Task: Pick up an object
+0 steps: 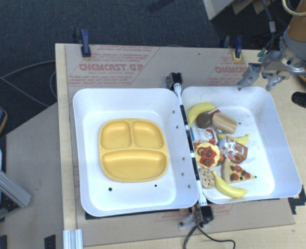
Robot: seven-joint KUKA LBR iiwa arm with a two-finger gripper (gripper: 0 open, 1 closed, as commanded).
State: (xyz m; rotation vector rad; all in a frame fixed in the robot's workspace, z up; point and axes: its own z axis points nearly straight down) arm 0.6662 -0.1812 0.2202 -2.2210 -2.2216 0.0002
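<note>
Cardboard-topped bench [142, 66], two white bins. Gripper [261, 80] hangs open and empty over the right bin's [280, 134] far edge; toy food pile [220, 149] sits inside, yellow tray [133, 150] left.

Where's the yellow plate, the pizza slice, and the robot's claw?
yellow plate [133, 150]: camera view, its middle divider.
pizza slice [239, 174]: camera view, its topping.
claw [264, 79]: camera view, between its fingertips.
</note>
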